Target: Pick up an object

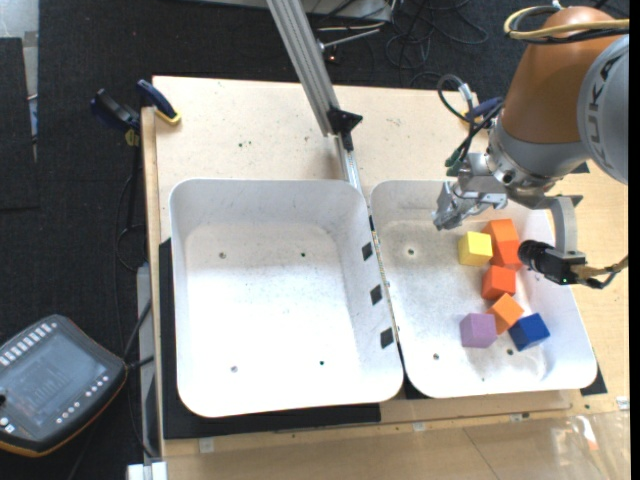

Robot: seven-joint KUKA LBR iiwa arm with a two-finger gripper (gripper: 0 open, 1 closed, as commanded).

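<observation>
Several small blocks lie in the right bin (430, 368): a yellow block (475, 248), an orange block (504, 240) behind it, another orange block (498, 281), a smaller orange block (508, 310), a purple block (478, 329) and a blue block (529, 331). My gripper (451, 214) hangs over the upper part of the right bin, just up and left of the yellow block. No block shows between its fingers.
The left bin (200, 268) lies beside the right one. A slanted metal pole (305, 53) crosses the bench from the top. A blue and yellow clamp (158, 100) is at the bench's far left corner. A teach pendant (50, 378) lies at lower left.
</observation>
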